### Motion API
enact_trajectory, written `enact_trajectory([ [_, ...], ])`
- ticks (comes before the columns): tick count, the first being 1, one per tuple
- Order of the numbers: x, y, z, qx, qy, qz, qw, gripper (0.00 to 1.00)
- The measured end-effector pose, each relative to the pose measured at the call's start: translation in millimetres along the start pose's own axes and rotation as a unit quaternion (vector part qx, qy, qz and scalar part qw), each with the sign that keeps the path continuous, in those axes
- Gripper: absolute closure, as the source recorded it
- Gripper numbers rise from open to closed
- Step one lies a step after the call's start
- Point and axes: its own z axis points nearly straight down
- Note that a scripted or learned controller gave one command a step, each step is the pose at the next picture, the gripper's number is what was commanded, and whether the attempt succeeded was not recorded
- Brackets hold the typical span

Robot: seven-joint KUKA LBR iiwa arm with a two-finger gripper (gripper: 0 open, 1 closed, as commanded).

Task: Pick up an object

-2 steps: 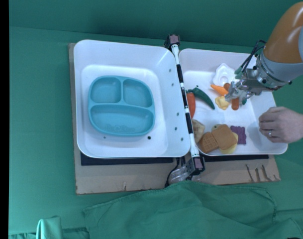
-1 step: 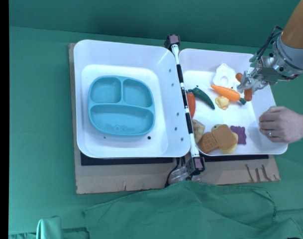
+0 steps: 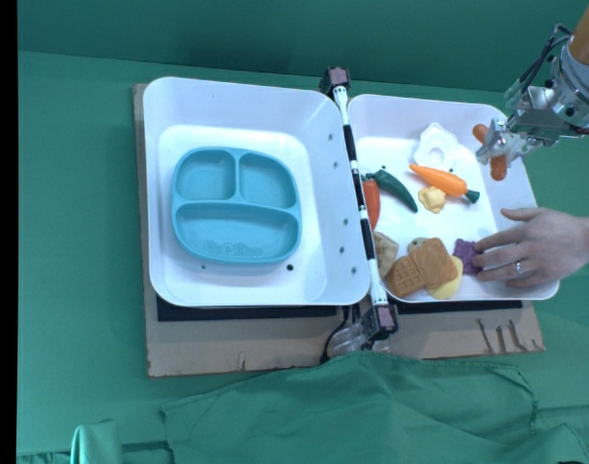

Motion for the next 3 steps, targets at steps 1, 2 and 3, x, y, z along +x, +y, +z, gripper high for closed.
enact_trajectory([
  [1,-1,1,-19,0.001,0.0,0.0,1.0,1.0],
  [2,46,13,-1,0.004,0.002,-0.002,1.0,1.0],
  [3,90,30,-2,0.002,0.001,-0.001,1.0,1.0],
])
